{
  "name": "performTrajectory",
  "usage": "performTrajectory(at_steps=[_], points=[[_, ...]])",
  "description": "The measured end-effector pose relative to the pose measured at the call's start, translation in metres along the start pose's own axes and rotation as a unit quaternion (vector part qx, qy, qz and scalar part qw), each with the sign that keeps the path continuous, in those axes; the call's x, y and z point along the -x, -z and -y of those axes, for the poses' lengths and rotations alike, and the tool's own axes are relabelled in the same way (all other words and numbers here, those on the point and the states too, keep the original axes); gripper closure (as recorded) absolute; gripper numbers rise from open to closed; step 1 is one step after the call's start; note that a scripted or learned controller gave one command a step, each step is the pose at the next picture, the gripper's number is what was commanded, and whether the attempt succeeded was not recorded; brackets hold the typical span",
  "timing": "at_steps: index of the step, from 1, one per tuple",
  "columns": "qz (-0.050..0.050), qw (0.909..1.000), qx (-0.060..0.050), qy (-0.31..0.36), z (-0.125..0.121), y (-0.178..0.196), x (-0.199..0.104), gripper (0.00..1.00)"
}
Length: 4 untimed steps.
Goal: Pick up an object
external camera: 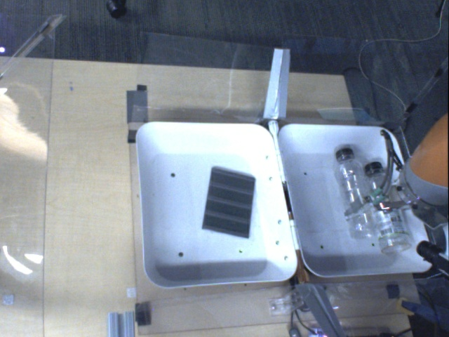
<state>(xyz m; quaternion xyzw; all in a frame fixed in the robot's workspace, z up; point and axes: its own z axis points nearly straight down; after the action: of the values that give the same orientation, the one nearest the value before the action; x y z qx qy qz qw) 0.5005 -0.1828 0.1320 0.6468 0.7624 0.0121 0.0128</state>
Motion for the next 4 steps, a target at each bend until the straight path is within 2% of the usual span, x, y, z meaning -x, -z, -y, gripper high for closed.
performTrajectory(at_steps=[1, 2, 3, 4], points=[[-0.012, 0.9923, -0.002, 0.123, -0.087, -0.034, 0.016, 0.00], [-0.001, 0.9734, -0.004, 0.229, -0.064, -0.039, 0.012, 0.00], [-0.009, 0.9887, -0.016, 0.149, -0.129, -0.042, 0.036, 0.00], [-0.003, 0.9764, -0.012, 0.216, -0.127, -0.008, 0.042, 0.00]])
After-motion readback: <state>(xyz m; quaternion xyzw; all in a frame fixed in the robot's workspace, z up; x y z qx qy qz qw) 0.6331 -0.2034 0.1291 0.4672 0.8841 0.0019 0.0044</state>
